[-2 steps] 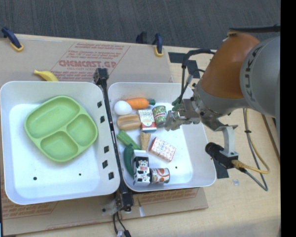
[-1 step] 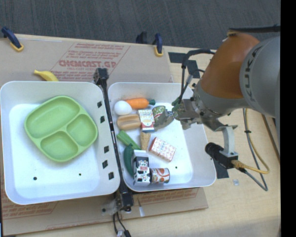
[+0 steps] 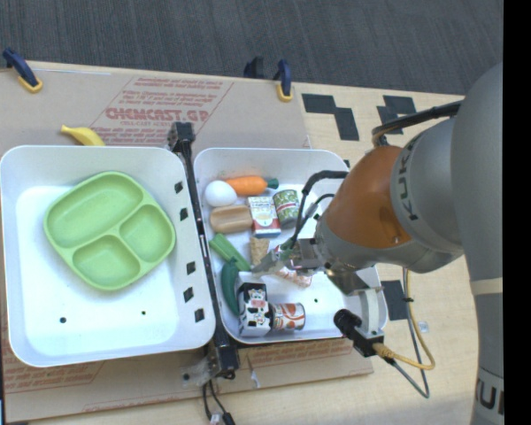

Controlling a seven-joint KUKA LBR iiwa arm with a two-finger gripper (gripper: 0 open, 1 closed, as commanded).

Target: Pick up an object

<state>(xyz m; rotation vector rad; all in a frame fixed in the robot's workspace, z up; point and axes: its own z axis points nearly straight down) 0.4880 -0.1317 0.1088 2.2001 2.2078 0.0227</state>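
Camera view shows your gripper (image 3: pixel 283 259) low in the right bin (image 3: pixel 332 159) among the toy food, I cannot tell its jaws, so try the small orange carrot (image 3: pixel 246 185) at the far side, light, hard, a bit slippery; pinch its middle.
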